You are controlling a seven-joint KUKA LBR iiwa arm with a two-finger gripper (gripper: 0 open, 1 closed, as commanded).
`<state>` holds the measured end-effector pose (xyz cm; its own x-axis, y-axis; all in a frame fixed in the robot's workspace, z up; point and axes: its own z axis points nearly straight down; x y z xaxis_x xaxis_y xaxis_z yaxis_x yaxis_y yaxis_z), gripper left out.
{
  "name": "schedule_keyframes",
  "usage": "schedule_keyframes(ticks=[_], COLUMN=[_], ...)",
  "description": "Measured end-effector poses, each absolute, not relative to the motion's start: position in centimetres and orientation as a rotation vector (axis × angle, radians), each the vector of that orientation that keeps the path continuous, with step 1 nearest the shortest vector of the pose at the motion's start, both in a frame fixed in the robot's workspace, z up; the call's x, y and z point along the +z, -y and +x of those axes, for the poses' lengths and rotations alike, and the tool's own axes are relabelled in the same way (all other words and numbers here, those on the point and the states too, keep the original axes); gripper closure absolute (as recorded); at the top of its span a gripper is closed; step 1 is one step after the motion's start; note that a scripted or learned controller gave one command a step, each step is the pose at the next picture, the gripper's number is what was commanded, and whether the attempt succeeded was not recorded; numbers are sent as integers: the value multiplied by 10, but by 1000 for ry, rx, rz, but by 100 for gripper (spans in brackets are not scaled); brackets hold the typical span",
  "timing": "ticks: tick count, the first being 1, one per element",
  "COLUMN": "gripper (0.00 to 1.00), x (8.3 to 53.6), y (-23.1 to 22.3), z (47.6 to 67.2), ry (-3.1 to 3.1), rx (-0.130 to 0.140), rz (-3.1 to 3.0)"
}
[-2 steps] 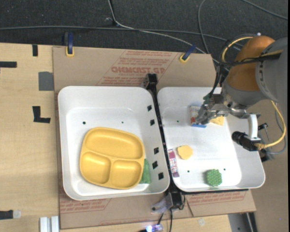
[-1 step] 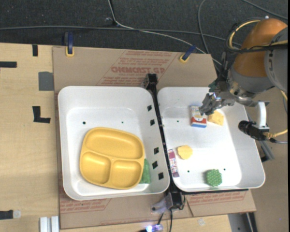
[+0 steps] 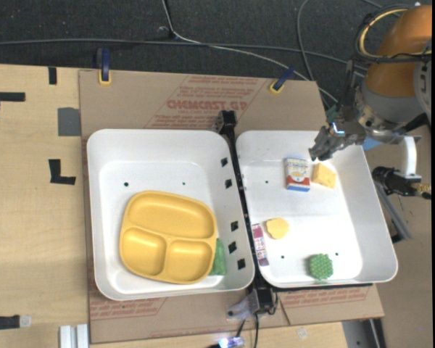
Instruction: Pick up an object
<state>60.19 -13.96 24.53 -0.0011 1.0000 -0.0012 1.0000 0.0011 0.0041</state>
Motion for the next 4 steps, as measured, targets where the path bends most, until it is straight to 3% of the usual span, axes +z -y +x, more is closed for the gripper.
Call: schedule_keyframes(ticks=[2, 4], gripper=[100, 100], x=[228, 210], y=[34, -74], z=[578, 574], ry=[-2230, -2230], rx=[-3, -2], rz=[2217, 2215])
